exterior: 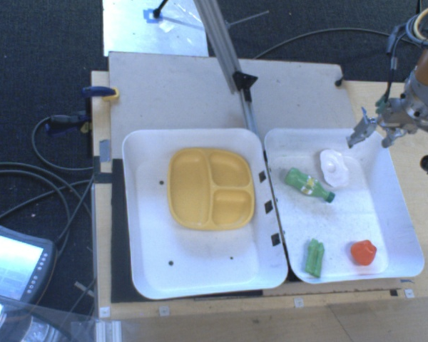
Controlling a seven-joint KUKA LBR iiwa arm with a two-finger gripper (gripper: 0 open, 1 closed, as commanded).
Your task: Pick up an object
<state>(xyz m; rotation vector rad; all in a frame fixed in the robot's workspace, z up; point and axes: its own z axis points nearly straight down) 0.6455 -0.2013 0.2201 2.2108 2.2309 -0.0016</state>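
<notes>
Hovering above the far right rim of the right-hand shallow white bin, the two-finger gripper hangs with its 2 fingers spread apart and nothing between them. Below it and off toward the middle of that bin sits a small white rounded plastic piece, the nearest thing to the fingers by my eye. Just beside that, touching or nearly so, lies a green plastic bottle on its side, long axis running slantwise from the bin's inner wall toward the near right. Further toward the front edge there's a short green chunky toy and, next to it but apart, a red rounded toy. Over in the left white bin, a yellow divided plastic tray with 3 compartments lies flat. I'd say no pick is under way yet; the gripper would need to come leftward and down to reach the white piece.
</notes>
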